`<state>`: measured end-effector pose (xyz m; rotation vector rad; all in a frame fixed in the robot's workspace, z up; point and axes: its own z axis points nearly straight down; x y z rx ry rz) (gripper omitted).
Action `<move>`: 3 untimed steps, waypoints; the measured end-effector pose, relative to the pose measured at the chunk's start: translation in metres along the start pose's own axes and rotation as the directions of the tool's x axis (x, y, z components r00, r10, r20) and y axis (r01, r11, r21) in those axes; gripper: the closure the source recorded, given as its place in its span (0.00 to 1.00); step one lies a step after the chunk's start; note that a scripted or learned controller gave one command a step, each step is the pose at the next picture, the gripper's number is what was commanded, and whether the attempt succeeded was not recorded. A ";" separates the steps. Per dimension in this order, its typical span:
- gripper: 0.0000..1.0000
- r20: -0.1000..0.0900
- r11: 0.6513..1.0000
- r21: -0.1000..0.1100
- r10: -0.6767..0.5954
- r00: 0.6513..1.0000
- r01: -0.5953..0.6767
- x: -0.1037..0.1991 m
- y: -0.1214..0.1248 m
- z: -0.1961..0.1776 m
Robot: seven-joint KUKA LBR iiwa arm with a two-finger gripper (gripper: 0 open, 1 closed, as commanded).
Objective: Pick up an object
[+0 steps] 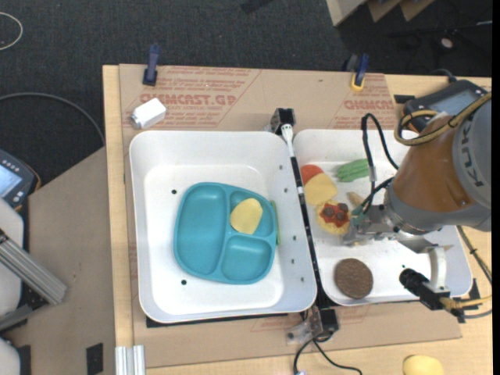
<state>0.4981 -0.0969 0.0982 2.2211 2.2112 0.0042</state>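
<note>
Right bin (461,276): gripper (355,226) low at centre, fingers' state cannot tell. Red-and-yellow toy (334,215) just beside it at 10 o'clock; brown disc (353,277) at 6; green piece (353,169) at 12. Left bin (148,209): blue tray (211,233) holding a yellow piece (247,216).

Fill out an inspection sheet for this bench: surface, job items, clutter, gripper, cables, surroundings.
Surface: cardboard-covered bench bearing the left bin and the right bin side by side.
Job's things: right bin holds a green piece, a red and yellow piece, a red-topped yellow item and a brown disc; left bin holds a teal divided plate with a yellow piece in its upper right compartment.
Clutter: white block on the bench's far left corner.
Gripper: gripper low in the right bin beside the red-topped item; finger state unclear.
Cables: black cable looping over the right bin.
Surroundings: dark floor.
</note>
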 end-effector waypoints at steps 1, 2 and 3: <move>1.00 -0.005 1.000 -0.009 -0.012 1.000 0.012 0.054 -0.015 -0.149; 1.00 -0.006 1.000 0.001 -0.015 1.000 0.015 0.140 -0.017 -0.190; 1.00 -0.007 1.000 -0.010 -0.009 1.000 0.009 0.156 -0.016 -0.316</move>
